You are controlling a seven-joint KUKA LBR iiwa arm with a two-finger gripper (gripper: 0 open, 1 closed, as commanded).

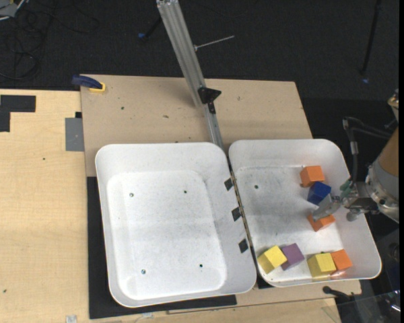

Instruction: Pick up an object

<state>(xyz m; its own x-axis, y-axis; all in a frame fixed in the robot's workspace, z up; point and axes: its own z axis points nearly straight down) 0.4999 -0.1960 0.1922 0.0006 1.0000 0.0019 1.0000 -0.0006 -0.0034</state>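
Camera view: your gripper sits low in the right bin, its fingers apparently straddling an orange block just below a blue block; whether they pinch it you cannot tell. Confirm both fingers bracket the orange block alone, clear of the blue one, before you lift straight up.

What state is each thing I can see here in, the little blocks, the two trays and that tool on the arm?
Tool: low over the right bin, tip at an orange block.
Orange block at the tool: tilted, on the bin floor.
Blue block: resting, just above the tool.
Orange block at the back: resting alone.
Yellow block and purple block: touching, near front.
Yellow block and orange block: touching, front corner.
Right bin: holds all blocks.
Left bin: bare white floor.
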